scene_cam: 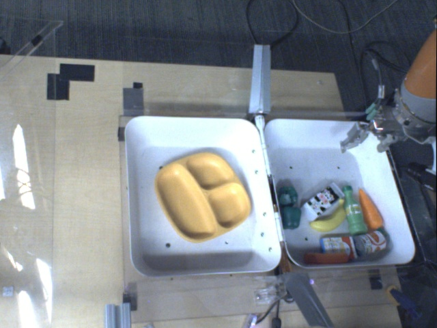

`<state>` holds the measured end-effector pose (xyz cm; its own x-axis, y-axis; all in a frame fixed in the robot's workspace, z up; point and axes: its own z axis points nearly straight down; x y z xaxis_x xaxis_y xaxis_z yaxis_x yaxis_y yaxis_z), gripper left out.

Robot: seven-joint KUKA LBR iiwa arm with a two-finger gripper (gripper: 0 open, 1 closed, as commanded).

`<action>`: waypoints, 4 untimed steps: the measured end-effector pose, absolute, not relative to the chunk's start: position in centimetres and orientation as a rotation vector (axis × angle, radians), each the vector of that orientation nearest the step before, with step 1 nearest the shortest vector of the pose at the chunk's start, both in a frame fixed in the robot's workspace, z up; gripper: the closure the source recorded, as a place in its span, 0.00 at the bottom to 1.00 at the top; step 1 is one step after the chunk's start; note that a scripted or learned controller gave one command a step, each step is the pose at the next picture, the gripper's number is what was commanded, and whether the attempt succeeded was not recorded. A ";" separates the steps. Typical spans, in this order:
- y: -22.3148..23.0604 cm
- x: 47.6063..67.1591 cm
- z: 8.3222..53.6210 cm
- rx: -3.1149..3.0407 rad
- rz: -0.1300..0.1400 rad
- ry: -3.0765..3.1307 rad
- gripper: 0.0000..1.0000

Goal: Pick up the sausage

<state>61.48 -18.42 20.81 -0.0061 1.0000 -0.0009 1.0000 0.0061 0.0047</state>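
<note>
The sausage (323, 257) is a dark red-brown stick lying flat along the front wall of the right bin (307, 149), just in front of a small can. My gripper (367, 139) hangs over the far right corner of that bin, well behind the sausage. Its fingers (351, 138) stand apart, open, with nothing between them.
Crowded near the sausage are a can (355, 245), a banana (328, 220), a green bottle (354, 212), a carrot (371, 210), a card box (323, 198) and a teal toy (289, 206). A large yellow bread-like lump (202, 195) lies in the left bin (143, 142).
</note>
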 end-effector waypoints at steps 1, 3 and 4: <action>-8.6 63.1 9.3 2.127 0.006 2.306 0.00; -12.7 63.4 8.6 2.792 0.007 1.433 0.00; -12.7 63.4 8.6 2.791 0.007 1.435 0.00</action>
